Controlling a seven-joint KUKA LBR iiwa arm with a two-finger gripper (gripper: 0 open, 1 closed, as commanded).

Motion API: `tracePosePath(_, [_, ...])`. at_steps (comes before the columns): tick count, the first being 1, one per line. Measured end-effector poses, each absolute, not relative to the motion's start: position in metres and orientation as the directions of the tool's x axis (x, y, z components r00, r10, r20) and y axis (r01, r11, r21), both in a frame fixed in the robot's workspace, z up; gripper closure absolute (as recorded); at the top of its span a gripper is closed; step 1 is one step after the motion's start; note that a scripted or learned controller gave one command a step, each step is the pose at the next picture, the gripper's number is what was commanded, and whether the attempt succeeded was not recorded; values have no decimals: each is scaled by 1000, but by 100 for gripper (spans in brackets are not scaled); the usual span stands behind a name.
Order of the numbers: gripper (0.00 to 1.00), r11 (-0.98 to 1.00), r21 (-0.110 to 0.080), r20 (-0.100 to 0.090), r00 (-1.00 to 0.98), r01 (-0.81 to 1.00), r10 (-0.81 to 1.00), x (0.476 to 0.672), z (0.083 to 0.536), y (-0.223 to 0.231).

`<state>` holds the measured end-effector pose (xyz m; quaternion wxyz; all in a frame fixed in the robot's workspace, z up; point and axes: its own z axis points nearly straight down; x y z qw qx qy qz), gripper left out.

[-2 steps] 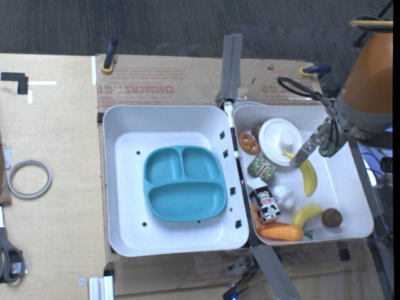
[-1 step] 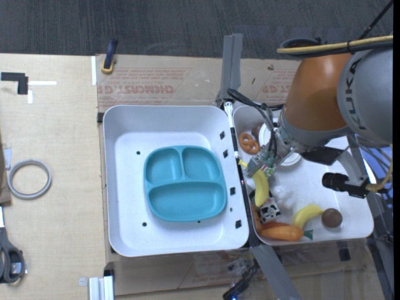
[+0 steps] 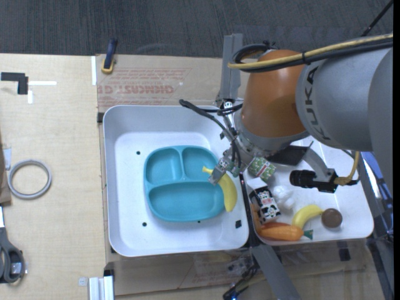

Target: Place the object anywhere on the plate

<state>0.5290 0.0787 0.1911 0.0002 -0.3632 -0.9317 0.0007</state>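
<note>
Working across your frame from the left:

- Bench top, far left: a grey ring (image 3: 29, 179) lies flat on the pale wood; scissors (image 3: 10, 262) sit at the lower left edge.
- Upper centre: a sheet of cardboard (image 3: 159, 83) with red print lies behind the bins.
- Left bin (image 3: 125, 186): white and shallow, it holds the blue plate (image 3: 181, 186), a three-compartment tray near the bin's middle.
- Task object, a yellow banana (image 3: 228, 191): you find it at the plate's right edge, just right of the frame's centre. Its long axis runs from upper left to lower right; the thin upper end points toward the plate's upper right compartment, the fatter end curves down over the bin floor beside the plate.
- Gripper (image 3: 220, 174): it sits over the banana's upper end, and the fingertips appear closed on that end, though the view there is small and cluttered.
- Arm (image 3: 337, 99): grey with an orange band, it fills the upper right.
- Right bin (image 3: 359, 220): a cow-patterned carton (image 3: 266, 205), a second banana (image 3: 307, 216), an orange carrot (image 3: 281, 232) and a brown round item (image 3: 332, 217) lie at its lower edge.
</note>
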Motion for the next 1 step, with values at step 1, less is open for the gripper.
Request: tracePosePath(1, [0, 736, -1, 0, -736, 677, 677, 529, 191, 79])
